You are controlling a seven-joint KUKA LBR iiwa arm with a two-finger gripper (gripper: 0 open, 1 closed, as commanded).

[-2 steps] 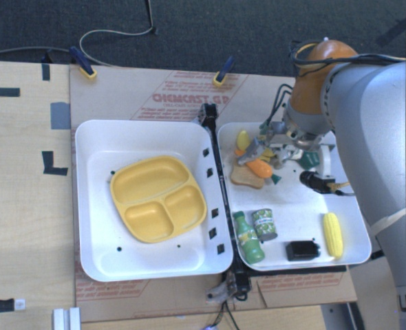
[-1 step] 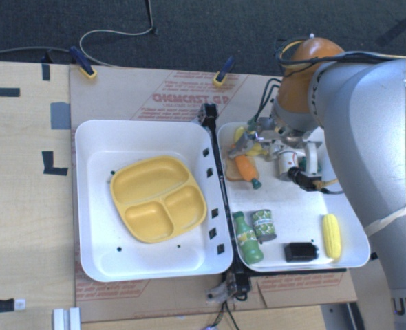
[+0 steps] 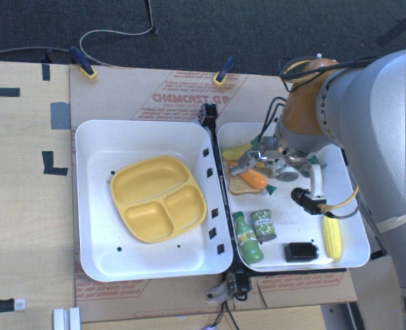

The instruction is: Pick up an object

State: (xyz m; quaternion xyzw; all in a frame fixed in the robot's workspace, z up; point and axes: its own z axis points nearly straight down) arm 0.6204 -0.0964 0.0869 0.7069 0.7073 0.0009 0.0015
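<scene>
Orange carrot [image 3: 255, 179] on toast [image 3: 243, 185] under pincer [image 3: 261, 158] | pincer state: cannot tell | green bottle [image 3: 246, 238], can [image 3: 263, 225] nearby

A black cable [image 3: 113, 34] loops across the dark carpet [image 3: 189, 12] behind the bench. Two yellow-and-blue clamps [image 3: 83, 66] grip the far edge of a brown cardboard sheet [image 3: 182, 98] printed with red lettering, beside the pale wooden benchtop [image 3: 17, 205].
</scene>
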